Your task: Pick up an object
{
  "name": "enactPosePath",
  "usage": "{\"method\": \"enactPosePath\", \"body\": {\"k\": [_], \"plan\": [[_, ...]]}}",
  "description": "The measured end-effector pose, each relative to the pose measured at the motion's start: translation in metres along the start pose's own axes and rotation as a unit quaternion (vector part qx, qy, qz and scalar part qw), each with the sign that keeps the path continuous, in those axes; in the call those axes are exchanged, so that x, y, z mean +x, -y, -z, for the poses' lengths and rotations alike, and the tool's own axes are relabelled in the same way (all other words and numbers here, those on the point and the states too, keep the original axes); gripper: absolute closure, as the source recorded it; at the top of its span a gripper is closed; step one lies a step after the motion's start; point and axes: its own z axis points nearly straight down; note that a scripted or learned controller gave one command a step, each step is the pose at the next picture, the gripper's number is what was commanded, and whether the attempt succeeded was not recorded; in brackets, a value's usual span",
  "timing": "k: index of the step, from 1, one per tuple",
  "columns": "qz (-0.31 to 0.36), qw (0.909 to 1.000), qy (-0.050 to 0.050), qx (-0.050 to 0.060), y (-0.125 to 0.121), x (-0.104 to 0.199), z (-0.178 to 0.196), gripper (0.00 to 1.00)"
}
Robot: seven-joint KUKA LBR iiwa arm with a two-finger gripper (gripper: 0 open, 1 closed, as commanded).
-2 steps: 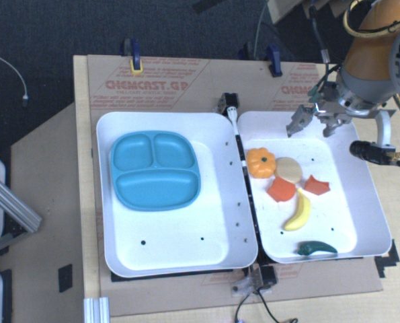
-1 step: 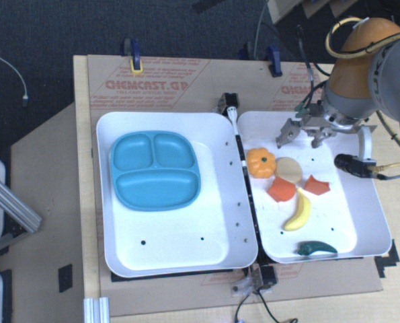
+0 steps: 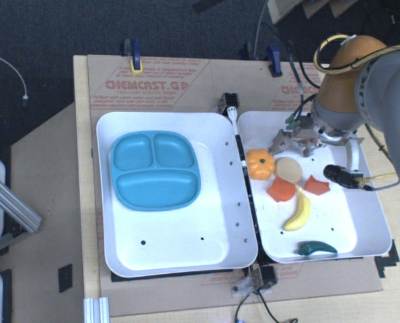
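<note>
The tool [image 3: 297, 142] hangs low over the right bin [image 3: 368, 231], up at its twelve o'clock end, and whether it is clenched or released I cannot tell from this slant. Nothing is visibly in its grip. Just at its six o'clock sits the pale round piece [image 3: 289, 169], with the orange pumpkin [image 3: 260, 164] touching the bin's nine o'clock wall beside it. Below those, the red chunk [image 3: 282, 190] and red wedge [image 3: 316, 185], then the banana [image 3: 298, 212], and the green pepper [image 3: 316, 248] down at six o'clock. Across the divider, the blue plate [image 3: 156, 170] rests in the left bin [image 3: 179, 247] on the worktop [image 3: 89, 180]. I judge this the approach step: no pick made. Next it needs a straight descent onto the pale piece, clear of the pumpkin
</note>
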Motion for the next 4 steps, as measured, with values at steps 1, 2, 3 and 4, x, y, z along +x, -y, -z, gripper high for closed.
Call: {"method": "enactPosePath", "body": {"k": [1, 2, 3, 4], "plan": [[0.000, 1.0000, 0.001, -0.004, -0.002, 0.000, 0.015, 1.00], [0.001, 1.0000, 0.001, -0.006, -0.007, 0.002, 0.059, 1.00], [0.001, 1.0000, 0.002, -0.007, -0.019, 0.000, 0.113, 1.00], [0.000, 1.0000, 0.002, -0.008, -0.016, -0.007, 0.174, 1.00]]}}
